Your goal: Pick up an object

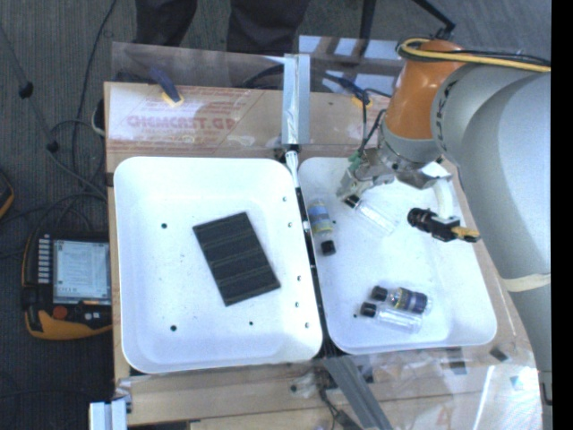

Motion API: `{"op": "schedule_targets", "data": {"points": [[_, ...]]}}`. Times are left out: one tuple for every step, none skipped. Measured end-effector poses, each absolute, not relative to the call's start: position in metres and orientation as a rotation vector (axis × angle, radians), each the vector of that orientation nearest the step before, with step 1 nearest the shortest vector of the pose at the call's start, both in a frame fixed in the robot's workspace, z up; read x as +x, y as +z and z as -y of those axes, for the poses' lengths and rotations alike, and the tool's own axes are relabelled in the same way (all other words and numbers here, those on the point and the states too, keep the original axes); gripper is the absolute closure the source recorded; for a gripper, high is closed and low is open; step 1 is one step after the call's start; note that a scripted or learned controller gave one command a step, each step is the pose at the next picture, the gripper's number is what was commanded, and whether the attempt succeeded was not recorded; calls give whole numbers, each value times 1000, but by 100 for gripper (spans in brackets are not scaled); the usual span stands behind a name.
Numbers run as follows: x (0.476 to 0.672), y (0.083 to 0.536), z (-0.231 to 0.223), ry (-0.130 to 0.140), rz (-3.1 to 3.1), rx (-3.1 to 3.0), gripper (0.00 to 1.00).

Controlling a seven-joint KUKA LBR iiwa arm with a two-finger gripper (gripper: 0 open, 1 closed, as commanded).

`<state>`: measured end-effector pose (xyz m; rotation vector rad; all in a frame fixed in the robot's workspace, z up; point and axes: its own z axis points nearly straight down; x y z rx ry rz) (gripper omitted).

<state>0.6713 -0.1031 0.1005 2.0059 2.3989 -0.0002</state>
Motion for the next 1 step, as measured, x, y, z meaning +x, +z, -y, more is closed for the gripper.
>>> {"op": "schedule_targets", "data": {"points": [[668, 203, 55, -3, -2275, 2166, 100]]}}
